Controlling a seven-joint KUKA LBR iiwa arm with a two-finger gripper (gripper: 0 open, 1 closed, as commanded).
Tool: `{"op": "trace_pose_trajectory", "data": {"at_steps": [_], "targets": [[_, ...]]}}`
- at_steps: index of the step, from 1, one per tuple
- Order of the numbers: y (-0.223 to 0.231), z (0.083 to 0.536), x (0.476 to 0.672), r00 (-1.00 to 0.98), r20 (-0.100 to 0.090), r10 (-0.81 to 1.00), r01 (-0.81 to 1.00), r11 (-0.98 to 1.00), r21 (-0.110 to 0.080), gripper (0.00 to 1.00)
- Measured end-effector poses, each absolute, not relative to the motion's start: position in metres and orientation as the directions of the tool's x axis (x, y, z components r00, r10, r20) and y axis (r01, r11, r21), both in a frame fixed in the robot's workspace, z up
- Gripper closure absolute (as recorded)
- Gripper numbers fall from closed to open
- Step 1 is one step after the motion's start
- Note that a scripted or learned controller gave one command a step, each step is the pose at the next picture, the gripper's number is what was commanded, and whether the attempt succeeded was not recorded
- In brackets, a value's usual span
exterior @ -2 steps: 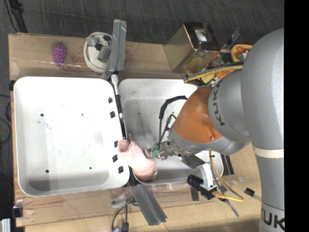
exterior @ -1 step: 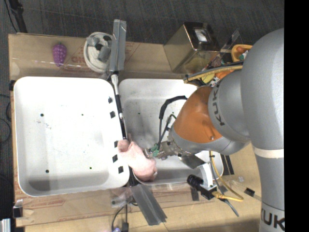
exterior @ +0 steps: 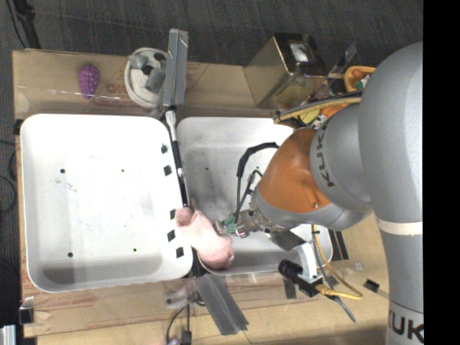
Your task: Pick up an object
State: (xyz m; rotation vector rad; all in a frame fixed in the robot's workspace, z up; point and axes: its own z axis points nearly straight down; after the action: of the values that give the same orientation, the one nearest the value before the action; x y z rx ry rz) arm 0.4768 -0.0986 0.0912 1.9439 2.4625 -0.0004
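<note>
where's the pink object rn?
In the camera view, the pink object lies in the near-left corner of the right bin, against the divider between the bins, just left of the hand.

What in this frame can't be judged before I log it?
- Claw: too small and cluttered in the camera view to read its state.
- Pink object: blurred; grip unclear.
- Right bin: the arm covers much of its floor.
- Clutter behind the arm: partly hidden.

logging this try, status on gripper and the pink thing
Gripper low in right bin, fingers unclear. Pink object at bin's near-left corner, beside gripper. Grasp unconfirmed.
</note>
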Motion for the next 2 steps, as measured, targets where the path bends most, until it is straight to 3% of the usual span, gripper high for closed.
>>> {"op": "trace_pose_trajectory", "data": {"at_steps": [2], "targets": [[-0.0985,0.0912,0.4768,-0.232,-0.004,0.973,0.973,0.232,0.002,0.00]]}}
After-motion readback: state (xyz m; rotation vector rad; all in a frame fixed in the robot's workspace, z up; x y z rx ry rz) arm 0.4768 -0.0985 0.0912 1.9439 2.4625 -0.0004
